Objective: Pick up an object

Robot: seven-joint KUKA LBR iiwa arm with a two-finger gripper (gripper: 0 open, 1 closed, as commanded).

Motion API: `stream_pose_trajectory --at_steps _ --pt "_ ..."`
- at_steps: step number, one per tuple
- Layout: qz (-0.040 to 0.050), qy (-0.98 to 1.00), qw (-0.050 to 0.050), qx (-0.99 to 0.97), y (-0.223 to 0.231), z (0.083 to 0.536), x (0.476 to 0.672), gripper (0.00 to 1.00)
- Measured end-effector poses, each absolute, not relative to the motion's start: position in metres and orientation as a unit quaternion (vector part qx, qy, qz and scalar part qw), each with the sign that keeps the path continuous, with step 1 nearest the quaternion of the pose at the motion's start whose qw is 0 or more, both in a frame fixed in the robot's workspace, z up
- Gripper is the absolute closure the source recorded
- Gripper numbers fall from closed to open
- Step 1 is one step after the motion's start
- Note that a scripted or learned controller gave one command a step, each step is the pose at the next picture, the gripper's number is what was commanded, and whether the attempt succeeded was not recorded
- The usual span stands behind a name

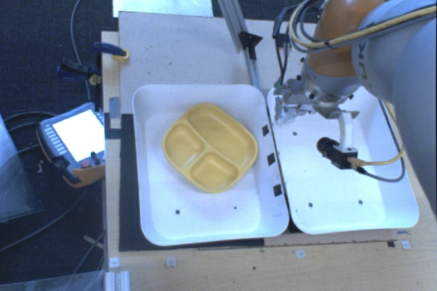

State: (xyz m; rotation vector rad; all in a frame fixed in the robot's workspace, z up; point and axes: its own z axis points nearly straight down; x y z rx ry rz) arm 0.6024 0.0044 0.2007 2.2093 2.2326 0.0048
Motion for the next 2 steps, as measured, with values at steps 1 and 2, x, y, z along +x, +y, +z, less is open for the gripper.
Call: stream_pose_trajectory --at_steps 1,2 --pt "0.0018 0.711 0.000 0.703 0.048 0.208 0.608 1.00" --pt "0.0020 0.711 0.000 0.704 0.099 0.226 0.611 1.00"
